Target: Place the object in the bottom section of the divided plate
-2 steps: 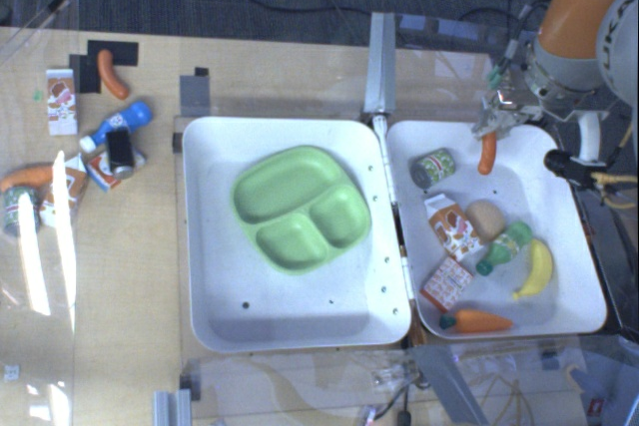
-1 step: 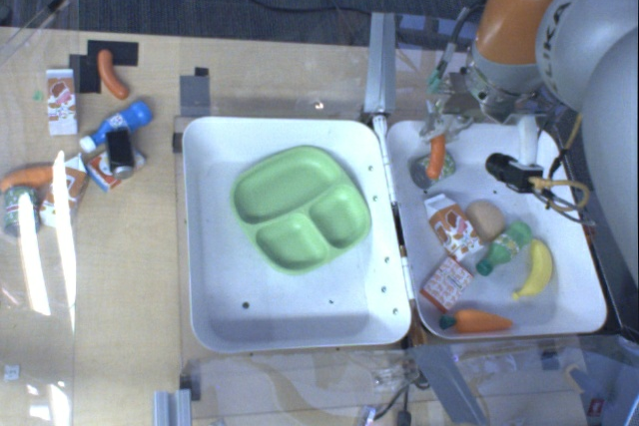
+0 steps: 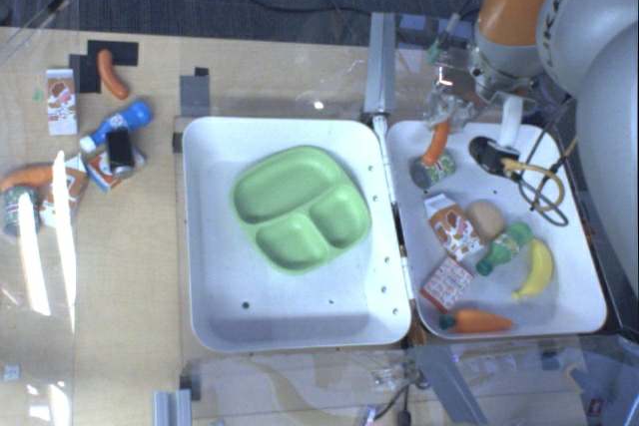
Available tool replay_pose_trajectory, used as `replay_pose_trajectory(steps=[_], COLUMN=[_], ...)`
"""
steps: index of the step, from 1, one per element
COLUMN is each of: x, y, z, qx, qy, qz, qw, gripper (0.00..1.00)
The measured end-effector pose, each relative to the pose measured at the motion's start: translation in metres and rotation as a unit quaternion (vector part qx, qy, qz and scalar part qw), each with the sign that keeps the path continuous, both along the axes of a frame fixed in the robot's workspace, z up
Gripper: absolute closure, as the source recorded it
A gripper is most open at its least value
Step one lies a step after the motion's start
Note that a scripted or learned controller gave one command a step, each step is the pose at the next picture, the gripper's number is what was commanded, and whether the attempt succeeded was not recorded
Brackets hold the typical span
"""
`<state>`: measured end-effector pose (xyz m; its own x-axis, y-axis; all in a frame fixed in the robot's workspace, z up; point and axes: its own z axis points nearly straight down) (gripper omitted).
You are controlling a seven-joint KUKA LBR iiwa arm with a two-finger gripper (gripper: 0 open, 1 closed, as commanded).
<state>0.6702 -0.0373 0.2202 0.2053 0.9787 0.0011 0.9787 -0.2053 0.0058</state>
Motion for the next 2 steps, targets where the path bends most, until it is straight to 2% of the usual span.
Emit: replay_pose_trajectory(steps=[1,2], x=[-0.001,-0.003], y=[0.074,0.157], z=[-0.035,-0.095], qx=[0.0008,0.0009], qy=[0.001,0.002], qz=[-0.024,-0.015], qw=[0.9997,0.9999], gripper=[1.0,1.0])
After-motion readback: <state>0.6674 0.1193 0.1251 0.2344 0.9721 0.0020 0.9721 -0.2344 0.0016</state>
